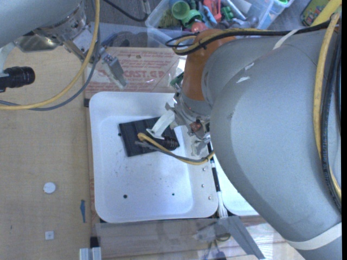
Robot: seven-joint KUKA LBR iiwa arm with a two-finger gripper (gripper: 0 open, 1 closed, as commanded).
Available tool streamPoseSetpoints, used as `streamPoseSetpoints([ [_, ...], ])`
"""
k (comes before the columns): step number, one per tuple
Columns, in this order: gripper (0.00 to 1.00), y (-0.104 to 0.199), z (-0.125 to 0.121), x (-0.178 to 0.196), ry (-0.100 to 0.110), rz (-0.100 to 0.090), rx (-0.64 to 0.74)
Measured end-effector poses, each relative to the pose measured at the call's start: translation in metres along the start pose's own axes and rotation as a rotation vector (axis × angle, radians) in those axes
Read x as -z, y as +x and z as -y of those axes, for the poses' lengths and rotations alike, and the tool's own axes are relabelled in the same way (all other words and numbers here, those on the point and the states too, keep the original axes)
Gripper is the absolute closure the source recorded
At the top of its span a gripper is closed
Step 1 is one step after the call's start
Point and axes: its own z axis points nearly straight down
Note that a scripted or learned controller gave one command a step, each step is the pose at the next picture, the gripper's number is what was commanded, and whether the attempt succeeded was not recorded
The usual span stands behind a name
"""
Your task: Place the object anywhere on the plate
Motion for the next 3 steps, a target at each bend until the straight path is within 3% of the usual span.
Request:
streamPoseSetpoints([
  [1, 0.00, 0.000, 0.000, 0.000, 0.000, 0.000, 0.000],
  [2, 0.00, 0.010, 0.102, -0.051, -0.005, -0.010, -0.186],
  [3, 0.00, -0.034, 0.134, -0.034, -0.002, -0.002, -0.279],
])
